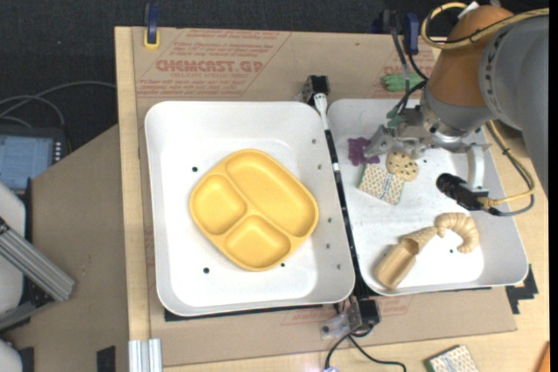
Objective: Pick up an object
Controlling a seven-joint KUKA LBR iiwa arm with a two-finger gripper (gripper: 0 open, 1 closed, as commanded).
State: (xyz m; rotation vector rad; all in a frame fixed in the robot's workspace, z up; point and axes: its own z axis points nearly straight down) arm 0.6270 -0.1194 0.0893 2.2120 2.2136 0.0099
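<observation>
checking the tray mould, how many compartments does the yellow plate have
3. The yellow plate in the left bin has one compartment at its far end, one on its left side, and one at its near end. None look hidden.

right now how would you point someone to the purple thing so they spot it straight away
Start at the right-hand white bin, the one the arm reaches into, and go to its upper left part, near the divider between the bins. There lies the small purple piece, just left of the end effector and above a patterned square pad. It is the only purple item; the neighbours are tan or patterned.
</observation>
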